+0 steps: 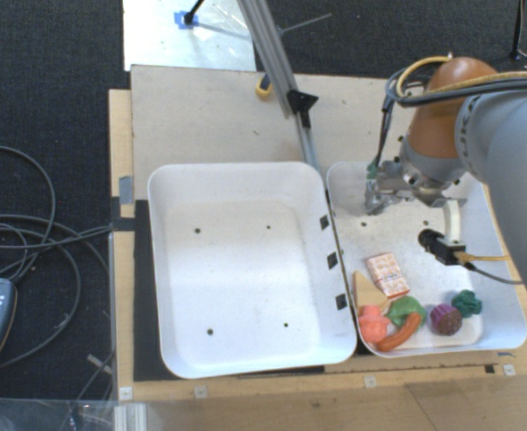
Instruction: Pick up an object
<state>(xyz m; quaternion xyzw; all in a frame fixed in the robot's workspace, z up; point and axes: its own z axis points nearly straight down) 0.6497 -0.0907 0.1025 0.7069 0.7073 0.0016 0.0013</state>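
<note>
Over the right bin [514, 326], toward its far end, my tool [377, 196] hangs below my grey arm and its orange band. I cannot tell from this view whether the tool is open or closed, and nothing shows between its tips.

All candidate objects lie at the near end of the right bin, well apart from my tool:
- A small pink-and-white box [387, 274] lies flat, farthest from the near rim. Its print is too small to read.
- A pale tan wedge [364, 288] lies just beside the box, against the wall shared with the left bin [245, 268].
- An orange-red round item [372, 321], a green leafy item [407, 309] and an orange carrot-shaped item [400, 331] sit clustered and touching near the near rim.
- A dark purple round item [445, 319] and a dark green item [466, 303] lie just beside each other, toward the bin's outer side.

Bare bin floor lies between my tool and the box. A black cable connector [438, 245] hangs from my arm above that stretch.

The left bin shows a bare white floor. Black tabs [332, 260] mark the shared wall between the bins. A metal pole [276, 57] slants over the bench [200, 115] beyond the bins.
</note>
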